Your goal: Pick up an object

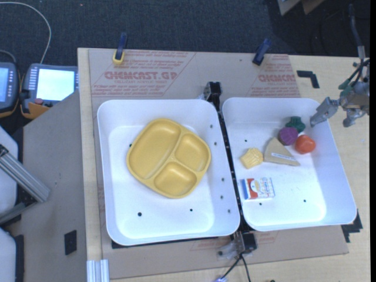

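gripper point(336, 111) at right edge of right bin point(305, 207), fingers spread, nothing between them. purple piece point(288, 136), red piece point(305, 144), cheese-like wedge point(279, 153), yellow chunk point(252, 157), small carton point(258, 188), perhaps milk, inside. yellow divided plate point(169, 157) in left bin point(117, 181).

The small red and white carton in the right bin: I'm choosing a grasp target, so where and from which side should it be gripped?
Grip the red and white carton across its shorter span, coming straight down from above. It seems to lie flat on the floor of the right bin, apart from the yellow corn piece and the cheese wedge, so its edges look free. The gripper is near the bin's far right rim.
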`<state>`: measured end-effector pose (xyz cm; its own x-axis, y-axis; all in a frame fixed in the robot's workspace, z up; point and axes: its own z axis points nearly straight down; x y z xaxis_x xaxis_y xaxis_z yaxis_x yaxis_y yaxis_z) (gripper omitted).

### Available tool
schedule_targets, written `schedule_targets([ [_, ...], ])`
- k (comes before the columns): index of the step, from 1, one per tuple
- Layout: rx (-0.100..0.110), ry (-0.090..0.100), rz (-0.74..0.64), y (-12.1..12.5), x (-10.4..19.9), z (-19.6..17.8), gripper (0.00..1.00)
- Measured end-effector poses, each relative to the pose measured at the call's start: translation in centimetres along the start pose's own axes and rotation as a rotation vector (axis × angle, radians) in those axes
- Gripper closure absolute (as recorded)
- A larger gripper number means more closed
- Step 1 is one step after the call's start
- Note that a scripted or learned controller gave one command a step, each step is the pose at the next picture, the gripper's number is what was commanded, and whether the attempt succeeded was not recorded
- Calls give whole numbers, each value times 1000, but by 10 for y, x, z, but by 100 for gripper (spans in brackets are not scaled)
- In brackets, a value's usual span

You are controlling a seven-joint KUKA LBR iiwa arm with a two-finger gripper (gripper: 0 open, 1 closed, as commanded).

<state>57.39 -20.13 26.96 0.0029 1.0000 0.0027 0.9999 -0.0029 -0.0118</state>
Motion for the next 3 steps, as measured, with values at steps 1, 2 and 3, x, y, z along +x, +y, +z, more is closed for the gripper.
schedule_targets([
  [1,-11,-3,-3,2,1,-6,0],
  [2,-6,-1,-2,-7,0,42,0],
  [3,-6,-1,-3,-7,3,85,0],
])
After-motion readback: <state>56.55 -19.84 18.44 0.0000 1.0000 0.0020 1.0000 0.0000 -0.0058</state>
